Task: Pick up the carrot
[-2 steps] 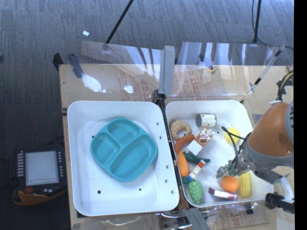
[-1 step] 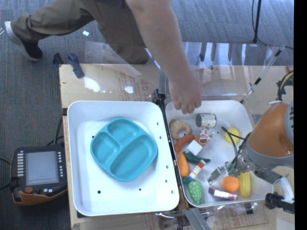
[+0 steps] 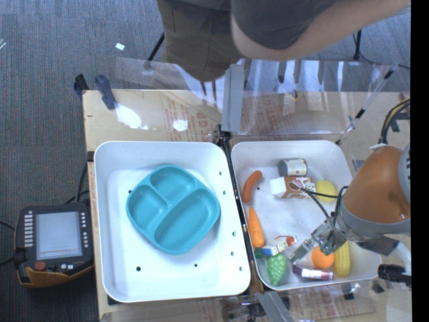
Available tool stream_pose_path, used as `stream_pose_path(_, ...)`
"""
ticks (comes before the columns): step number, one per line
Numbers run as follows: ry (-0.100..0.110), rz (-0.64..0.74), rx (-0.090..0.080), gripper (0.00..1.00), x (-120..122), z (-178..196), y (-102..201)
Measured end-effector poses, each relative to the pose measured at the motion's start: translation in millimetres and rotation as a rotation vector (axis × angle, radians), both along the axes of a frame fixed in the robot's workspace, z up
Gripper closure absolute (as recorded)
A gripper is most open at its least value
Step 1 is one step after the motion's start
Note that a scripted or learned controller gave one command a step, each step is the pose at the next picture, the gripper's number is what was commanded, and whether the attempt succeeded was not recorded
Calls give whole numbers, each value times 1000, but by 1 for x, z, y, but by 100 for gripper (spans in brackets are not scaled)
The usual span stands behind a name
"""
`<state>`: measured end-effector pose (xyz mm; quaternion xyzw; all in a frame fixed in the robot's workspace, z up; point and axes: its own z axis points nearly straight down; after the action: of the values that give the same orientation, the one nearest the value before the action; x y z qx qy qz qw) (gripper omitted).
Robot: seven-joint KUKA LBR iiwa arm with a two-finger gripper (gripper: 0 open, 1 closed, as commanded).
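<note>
Sitting on a brown desk [image 3: 161, 113] over grey carpet [image 3: 40, 52]: two white bins.
Carrot [image 3: 255, 228] lies at the right bin's [image 3: 335, 154] left wall. Blue plate [image 3: 173, 208] fills the left bin [image 3: 107, 247]. Tool [image 3: 320, 241] hovers near an orange [image 3: 322, 259]; I cannot tell its grip.

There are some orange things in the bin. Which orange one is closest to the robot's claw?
The small round orange fruit, right beside the gripper near the corn. The carrot and the sausage lie far off along the bin's left wall.
</note>
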<state>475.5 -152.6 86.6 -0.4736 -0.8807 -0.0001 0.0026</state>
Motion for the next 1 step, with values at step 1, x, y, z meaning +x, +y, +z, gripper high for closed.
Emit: stream_pose_path(1,-17,-116,-7,0,4,4,46)
